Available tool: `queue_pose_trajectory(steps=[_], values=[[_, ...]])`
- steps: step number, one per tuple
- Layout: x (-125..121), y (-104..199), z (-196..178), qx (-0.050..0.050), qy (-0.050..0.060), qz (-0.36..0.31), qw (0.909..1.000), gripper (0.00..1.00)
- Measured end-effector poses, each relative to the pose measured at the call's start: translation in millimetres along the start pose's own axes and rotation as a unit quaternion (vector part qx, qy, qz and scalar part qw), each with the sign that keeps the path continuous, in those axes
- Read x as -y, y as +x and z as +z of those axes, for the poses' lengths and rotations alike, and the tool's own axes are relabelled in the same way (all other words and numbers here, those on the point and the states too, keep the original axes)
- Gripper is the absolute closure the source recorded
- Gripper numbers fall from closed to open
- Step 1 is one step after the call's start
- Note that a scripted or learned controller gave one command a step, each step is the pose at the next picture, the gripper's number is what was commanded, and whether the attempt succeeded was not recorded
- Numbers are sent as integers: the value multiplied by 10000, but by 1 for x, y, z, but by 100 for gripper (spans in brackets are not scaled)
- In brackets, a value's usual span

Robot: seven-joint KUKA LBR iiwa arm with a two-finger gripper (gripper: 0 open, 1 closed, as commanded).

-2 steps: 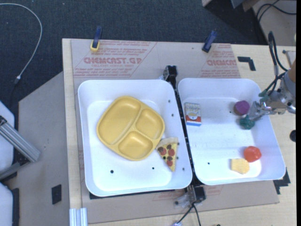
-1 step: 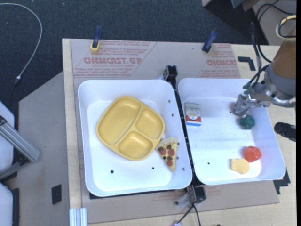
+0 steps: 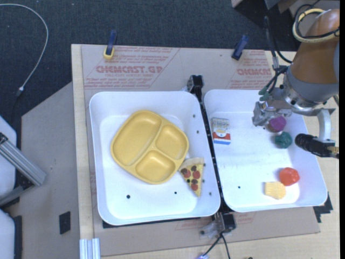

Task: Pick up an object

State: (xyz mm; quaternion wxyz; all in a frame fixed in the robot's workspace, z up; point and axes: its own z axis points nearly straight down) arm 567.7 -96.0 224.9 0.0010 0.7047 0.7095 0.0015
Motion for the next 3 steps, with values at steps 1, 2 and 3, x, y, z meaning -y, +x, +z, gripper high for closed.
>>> queue_pose_trajectory(steps=[1, 2, 3], values=[[-7, 44, 3, 5, 12, 18, 10000, 100], [-13, 100, -1, -4, 8, 1, 10000, 100], [-24, 156, -7, -5, 4, 1, 10000, 100]])
